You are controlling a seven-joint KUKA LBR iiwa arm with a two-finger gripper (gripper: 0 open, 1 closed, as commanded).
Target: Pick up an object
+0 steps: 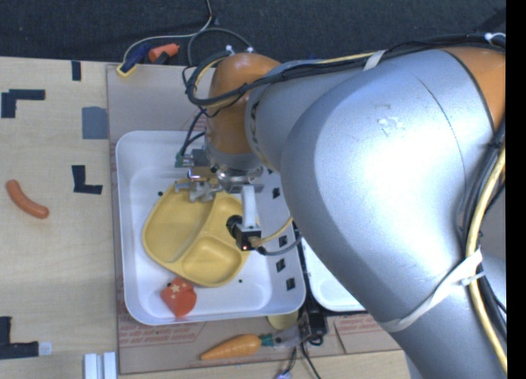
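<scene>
Orange and tapering, a toy carrot (233, 346) lies nearest, on the cardboard just outside the left bin's (131, 229) front rim, its green stem end pointing toward a dark clip and cables. Inside that bin, by the front wall, sits a red strawberry-like toy (179, 298). Just behind it a yellow divided plate (196, 236) fills the middle of the bin, tilted, with its ridge running across. The gripper (207, 189) hangs over the plate's far edge, touching or nearly touching it; how far its jaws stand apart I cannot tell, since the metal parts blur together and the wrist covers them from above. The grey arm (386, 188) hides nearly all of the right bin (329, 297), leaving a white corner. Well apart on the wooden bench to the left lies a toy sausage (27, 200). Beyond the bin, a yellow-and-orange tool (148, 54) rests at the bench's far edge.
</scene>
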